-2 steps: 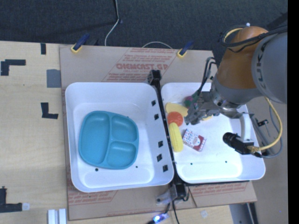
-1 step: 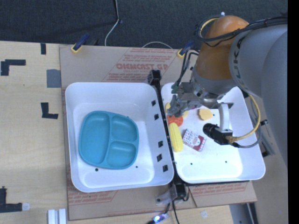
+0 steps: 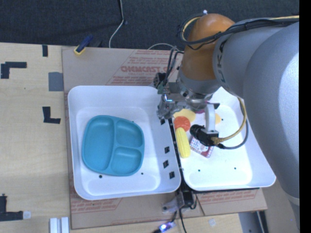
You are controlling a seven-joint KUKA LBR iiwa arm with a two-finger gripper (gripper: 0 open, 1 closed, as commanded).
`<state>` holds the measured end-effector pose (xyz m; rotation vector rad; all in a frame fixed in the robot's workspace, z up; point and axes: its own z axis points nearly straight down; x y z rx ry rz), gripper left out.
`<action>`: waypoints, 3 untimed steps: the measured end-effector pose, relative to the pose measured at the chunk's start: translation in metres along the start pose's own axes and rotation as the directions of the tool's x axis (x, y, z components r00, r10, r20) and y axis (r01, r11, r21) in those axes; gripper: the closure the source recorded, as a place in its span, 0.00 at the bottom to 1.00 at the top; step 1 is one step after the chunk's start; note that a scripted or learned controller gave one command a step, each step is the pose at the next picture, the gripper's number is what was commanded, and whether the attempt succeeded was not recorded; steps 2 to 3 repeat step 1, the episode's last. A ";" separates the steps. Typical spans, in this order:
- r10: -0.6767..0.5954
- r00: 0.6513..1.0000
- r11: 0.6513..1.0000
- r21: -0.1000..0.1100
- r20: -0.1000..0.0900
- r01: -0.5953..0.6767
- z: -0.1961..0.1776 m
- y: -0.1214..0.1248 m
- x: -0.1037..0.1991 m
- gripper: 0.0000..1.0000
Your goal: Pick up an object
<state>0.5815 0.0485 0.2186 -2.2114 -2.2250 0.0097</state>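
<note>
A: Where is the end effector (image 3: 187,111) right now?

B: Low over the right bin (image 3: 243,174), at that bin's far left corner, close to the wall where the two bins meet. The grey arm (image 3: 262,67) with its orange band (image 3: 204,42) comes in from the right and covers the far part of that bin.

A: Is it clenched on anything?

B: I cannot tell. The wrist hides the fingertips, and nothing shows between them.

A: What lies near it?

B: Just below the end effector sits an orange-red piece (image 3: 182,123), touching or nearly touching it. Nearer the camera from that, a yellow corn cob (image 3: 183,142) lies lengthwise along the bin's left wall. Just to the right of the cob is a small packet (image 3: 202,147) with red and white print, partly under a black cable fitting (image 3: 204,134). A bit of yellow (image 3: 217,120) shows to the end effector's right, behind the fitting.

A: And the other bin?

B: To the end effector's left, the left bin (image 3: 77,101) holds a blue divided plate (image 3: 113,145), well apart from it. Both bins rest on cardboard (image 3: 131,69) on the worktop (image 3: 29,144).
</note>
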 end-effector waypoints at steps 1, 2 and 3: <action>-0.001 1.000 1.000 -0.001 0.000 0.001 0.011 0.020 0.051 1.00; -0.001 1.000 1.000 -0.001 0.000 0.001 0.011 0.020 0.051 1.00; -0.001 1.000 1.000 -0.001 0.000 0.001 0.011 0.020 0.051 1.00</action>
